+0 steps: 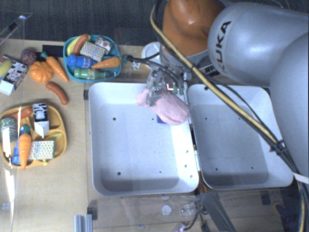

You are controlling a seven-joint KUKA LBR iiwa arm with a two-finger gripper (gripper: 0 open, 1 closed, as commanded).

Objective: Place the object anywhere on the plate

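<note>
My gripper point(163, 92) is at the far right corner of the left bin point(120, 178), close to the wall shared with the right bin point(251, 178). Directly under it is a soft-looking pink object point(170, 110), rounded, with a smaller lobe sticking out to the left. The gripper's lower end overlaps the pink object's top edge, so the contact between them is hidden. A small dark blue bit point(161, 120) peeks out from beneath the pink object's lower left edge. I cannot tell whether the pink object rests on the bin floor or hangs just above it.
Left of the bins, a blue bowl point(91, 57) and a yellow tray point(33, 137) hold toy food. A toy pumpkin point(40, 71), carrot and sausage point(58, 93) lie loose on the bench. The arm's large grey links point(260, 37) overhang the right bin's far side.
</note>
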